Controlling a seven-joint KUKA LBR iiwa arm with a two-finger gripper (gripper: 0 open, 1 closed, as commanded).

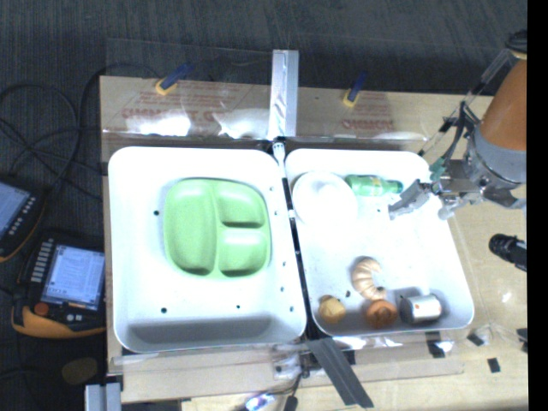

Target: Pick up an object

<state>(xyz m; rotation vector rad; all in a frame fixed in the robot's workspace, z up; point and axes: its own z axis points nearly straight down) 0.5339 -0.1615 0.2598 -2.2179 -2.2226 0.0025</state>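
Plastic green divided tray lay in the left bin; right of it, a croissant. Gripper spread open, empty.

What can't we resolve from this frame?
- Claw in camera view: fingers too small and blurred to read open or shut.
- Arm: cut off by the right edge.
- Grey cylinder and three brown lumps in the right bin: too small to identify.

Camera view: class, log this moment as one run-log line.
claw: over right bin top edge, holding nothing | green bottle: beside claw | green tray: left bin
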